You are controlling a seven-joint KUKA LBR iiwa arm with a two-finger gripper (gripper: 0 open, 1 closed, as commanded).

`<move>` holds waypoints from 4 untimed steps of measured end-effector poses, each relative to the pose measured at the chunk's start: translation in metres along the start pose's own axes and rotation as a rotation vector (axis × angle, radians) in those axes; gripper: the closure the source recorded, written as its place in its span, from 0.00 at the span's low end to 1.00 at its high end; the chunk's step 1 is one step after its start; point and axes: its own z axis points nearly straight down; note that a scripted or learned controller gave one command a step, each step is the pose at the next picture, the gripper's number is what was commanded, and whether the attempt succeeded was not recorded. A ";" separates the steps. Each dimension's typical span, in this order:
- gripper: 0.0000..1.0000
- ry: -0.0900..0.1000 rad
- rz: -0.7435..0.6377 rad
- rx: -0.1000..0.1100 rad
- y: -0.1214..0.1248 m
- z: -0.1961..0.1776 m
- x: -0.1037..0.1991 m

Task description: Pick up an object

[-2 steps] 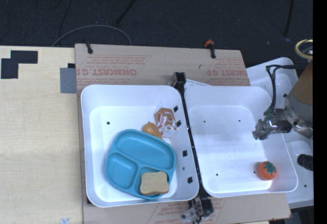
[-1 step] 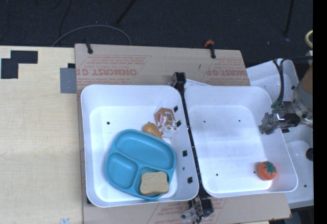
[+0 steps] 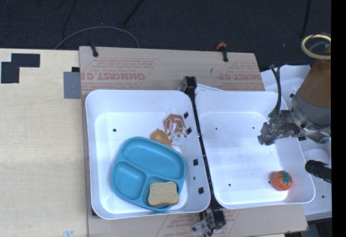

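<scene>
Camera view catches the gripper (image 3: 268, 134) over the right bin (image 3: 238, 201); its spread, can't tell. It should centre above the orange toy (image 3: 281, 180), then drop straight.

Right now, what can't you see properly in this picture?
- Gripper: small and dark over the right bin; I can't tell if it's open or shut.
- Orange lump: partly hidden behind the blue tray.
- Clear packet: too blurry to tell what's inside.
- Arm: cut off by the right edge.
</scene>
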 end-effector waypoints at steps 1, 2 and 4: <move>1.00 0.001 -0.002 0.000 0.002 -0.001 0.063; 1.00 0.000 0.000 0.002 -0.010 0.004 0.111; 1.00 -0.001 -0.001 0.001 -0.025 -0.006 0.217</move>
